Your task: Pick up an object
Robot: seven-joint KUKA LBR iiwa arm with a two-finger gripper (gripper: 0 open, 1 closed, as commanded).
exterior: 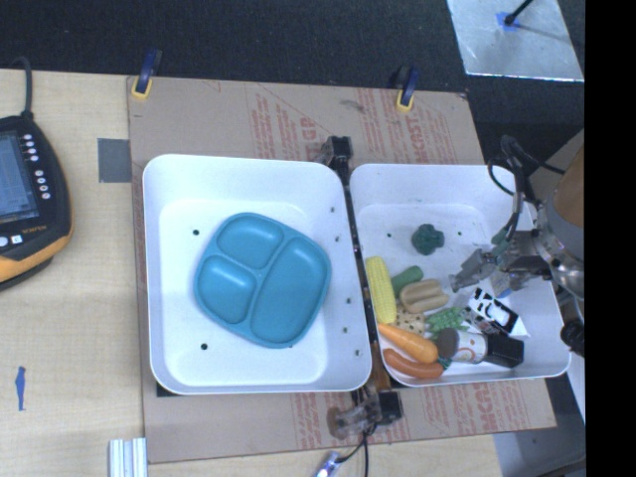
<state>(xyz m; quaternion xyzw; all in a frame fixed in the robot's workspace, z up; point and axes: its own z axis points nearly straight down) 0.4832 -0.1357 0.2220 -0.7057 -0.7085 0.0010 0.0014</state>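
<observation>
The right white bin [397, 182] holds several toy foods. A yellow corn cob [380, 289] lies by its left wall, with a dark green piece [427, 238] farther back. Near the front are a tan bun [423, 294], an orange carrot [407, 341] and a red-brown sausage [409, 368]. A black and white object [492, 310] lies at the bin's right, beside a black block [505, 351]. My gripper [492, 276] hangs over the right side of this bin, just above the black and white object. I see nothing lifted out of the bin.
The left white bin [164, 197] holds a blue divided plate [262, 278]. A black and orange teach pendant [25, 197] lies at the far left of the bench. Blue and yellow clamps [146, 73] pin the cardboard at the back.
</observation>
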